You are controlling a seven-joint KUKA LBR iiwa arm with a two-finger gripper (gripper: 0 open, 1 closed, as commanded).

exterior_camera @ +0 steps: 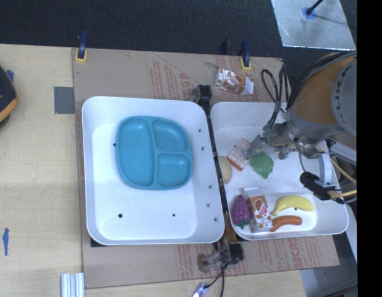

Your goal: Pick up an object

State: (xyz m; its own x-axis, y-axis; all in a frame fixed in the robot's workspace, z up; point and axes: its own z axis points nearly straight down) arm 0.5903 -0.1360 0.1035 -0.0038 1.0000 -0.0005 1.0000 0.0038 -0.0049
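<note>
The gripper [260,145] hangs low in the right bin [240,113], metal fingers splayed wide with nothing between them. Just beneath its tips sits a lumpy green toy vegetable [262,164], and at its left a small red-and-white packet [239,153], flat and glossy. Further left, a smooth beige egg-like piece [225,169] hugs the bin wall. Below lie purple grapes [240,209], a printed carton [258,213], a curved yellow banana [293,204], and a red sausage [285,222]. Far left, a blue divided plate [155,152] rests in the left bin [104,221].
</note>
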